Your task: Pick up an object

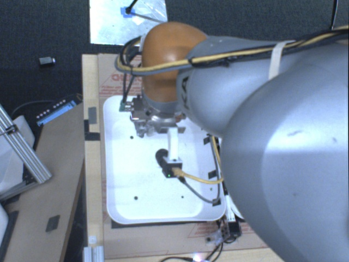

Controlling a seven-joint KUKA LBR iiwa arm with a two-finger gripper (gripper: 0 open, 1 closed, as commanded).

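- The claw [157, 125] hangs over the upper part of the white bin [131, 173] as the camera sees it. It's tucked right under the orange band [166, 53] and points pretty much straight down.
- Released or clenched? Honestly can't tell, the wrist hides the business end from this angle.
- Where's the object it's meant to pick up? Can't pin it down. My guess is it sits directly below the claw, hidden by the wrist, or under the big grey arm [272, 146] that covers the right side.
- The bare bin floor has a few tiny dark specks [136, 197], too small to say whether they're things or just marks.
- So which way the object lies from the claw, which way it points and how its long axis runs can't be read here. If it's straight underneath, I'd expect a plain drop with no sideways shift.
- The bin sits flat on the surface [94, 190], not tilted.
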